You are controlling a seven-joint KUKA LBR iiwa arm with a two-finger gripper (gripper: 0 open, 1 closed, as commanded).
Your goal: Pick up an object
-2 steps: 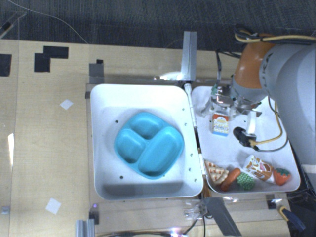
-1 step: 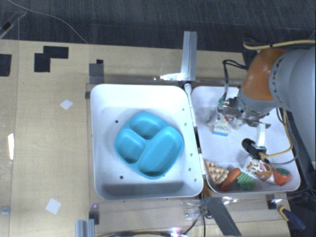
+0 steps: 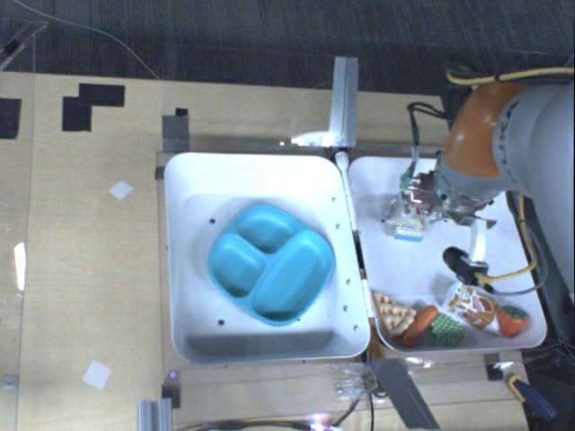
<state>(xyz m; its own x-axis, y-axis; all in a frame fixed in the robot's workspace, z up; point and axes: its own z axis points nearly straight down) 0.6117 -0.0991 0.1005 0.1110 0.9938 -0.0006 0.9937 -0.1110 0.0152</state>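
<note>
Camera view, from above at a slant. Showed a pale wooden tabletop (image 3: 81, 268) bearing two shallow white bins side by side. Held, in the left white bin (image 3: 189, 241), a turquoise plastic divided dish (image 3: 271, 263) with three compartments, lying roughly central and nothing visible inside it. Held, in the right white bin (image 3: 377, 173), a huddle of small toy foods along the near edge: a flat triangular pizza-slice toy with red dots (image 3: 392, 311) at the left, a brown-red sausage-shaped piece (image 3: 420, 324) beside it, a green knobbly broccoli-like piece (image 3: 446, 329), a white and brown patterned carton-like piece (image 3: 474, 307), and a small orange-red tomato-like piece (image 3: 513, 321) at the right end.

Reached in from the right with the grey arm and its orange band (image 3: 476, 133), the two-finger gripper (image 3: 410, 214) hanging over the far-middle part of the right bin, above bare white floor. Could not tell how wide the gripper stood, nor whether anything was in it; too small and cluttered at the tip to judge.

Put every candidate on the near side of the gripper, well apart from it. Placed the pizza slice almost straight toward the near edge, the sausage-shaped piece a little to the right, its long axis slanted from near-left to far-right. Called, by this reading, for travel toward the near edge before any descent. Left the pickup judged as not yet done.
</note>
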